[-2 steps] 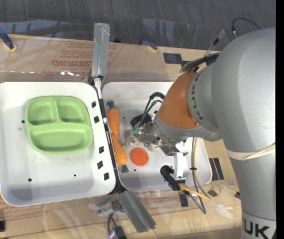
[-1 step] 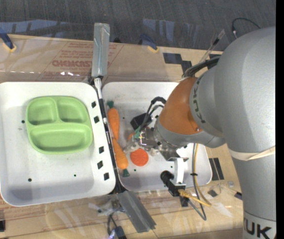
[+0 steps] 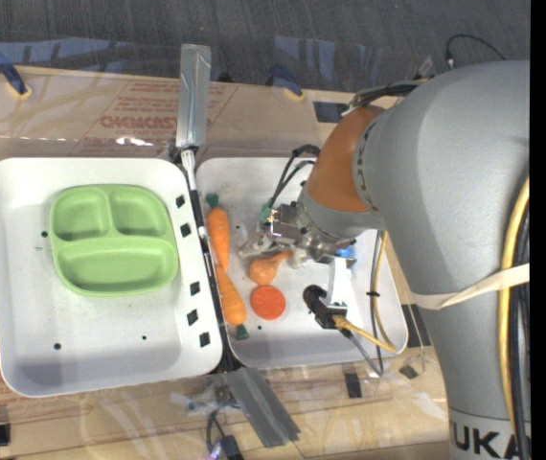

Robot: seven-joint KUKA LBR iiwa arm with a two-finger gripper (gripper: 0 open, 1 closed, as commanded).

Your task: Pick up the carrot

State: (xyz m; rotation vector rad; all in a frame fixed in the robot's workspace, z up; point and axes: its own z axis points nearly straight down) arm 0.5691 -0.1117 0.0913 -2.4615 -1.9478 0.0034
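The shallow white plastic bin on the left (image 3: 14, 257) holds a light green plastic plate with three compartments (image 3: 113, 238), lying flat in the bin's upper half; nothing lies in its compartments. A row of small black clips (image 3: 194, 274) runs down the seam where the two bins meet.

The white bin on the right (image 3: 287, 353) holds the vegetables. Against its left wall lie two long orange carrots with small green stem ends. The upper carrot (image 3: 218, 237) runs nearly straight up and down the view, its green end at the top and its narrow end toward the bottom. The lower carrot (image 3: 232, 300) starts just below it, almost touching end to end, and slants slightly down and to the right, with its green end at the bottom near the bin's lower edge. Just to the right sit a short orange cone-shaped carrot piece (image 3: 264, 268) and, below it, a round orange-red slice (image 3: 269, 302) lying flat.

The metal two-finger gripper (image 3: 271, 240) is low over the bin, directly above the cone-shaped piece; whether it is spread or closed cannot be made out. Behind it, the grey arm with its orange band (image 3: 340, 166) reaches in from the right.
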